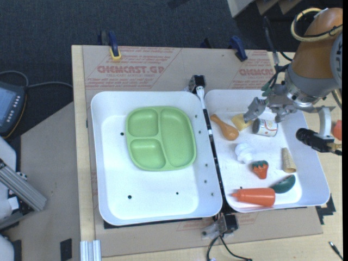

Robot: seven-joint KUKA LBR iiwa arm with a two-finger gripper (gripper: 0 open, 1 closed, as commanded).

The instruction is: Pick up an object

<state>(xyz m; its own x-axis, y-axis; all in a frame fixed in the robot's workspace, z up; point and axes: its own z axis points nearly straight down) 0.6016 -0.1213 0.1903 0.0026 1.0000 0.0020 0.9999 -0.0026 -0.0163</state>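
The bench is a brown board with red lettering along its top edge, held by two blue clamps, and it sits on dark carpet; a dark device with a cable lies at the far left. Two white bins rest side by side on it. The left bin holds a green divided plate at centre frame. The right bin holds a wooden pear-shaped piece, a white lump, a toy strawberry, a cork, a carrot and a dark green piece. The gripper hangs at upper right with fingers spread over a small white item, beside a yellow bit, gripping nothing.
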